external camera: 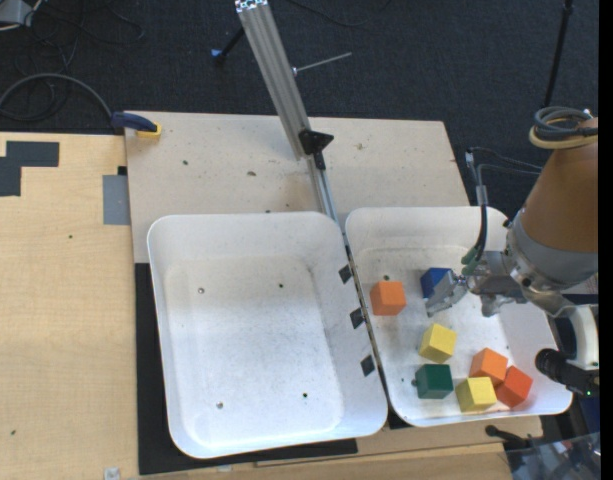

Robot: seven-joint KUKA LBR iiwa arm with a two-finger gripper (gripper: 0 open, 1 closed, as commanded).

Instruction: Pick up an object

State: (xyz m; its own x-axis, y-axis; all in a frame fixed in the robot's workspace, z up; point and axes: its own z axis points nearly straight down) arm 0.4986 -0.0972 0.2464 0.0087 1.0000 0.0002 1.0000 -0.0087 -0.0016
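Several coloured cubes lie in the right bin (pixel 416 223): an orange cube (pixel 388 296), a blue cube (pixel 433 280), a yellow cube (pixel 438 342), a green cube (pixel 434 380), another orange cube (pixel 489 363), a second yellow cube (pixel 475 394) and a red cube (pixel 516 386). My gripper (pixel 464 299) hangs low over the right bin, just right of the blue cube. It is open, with one finger (pixel 445 297) against the blue cube's lower right side. Nothing is between the fingers.
The left bin (pixel 186 243) sits beside the right one, with black clips along the shared rim. A slanted metal bar (pixel 281 78) reaches in from the back. The arm's orange band (pixel 571 193) stands at the right.
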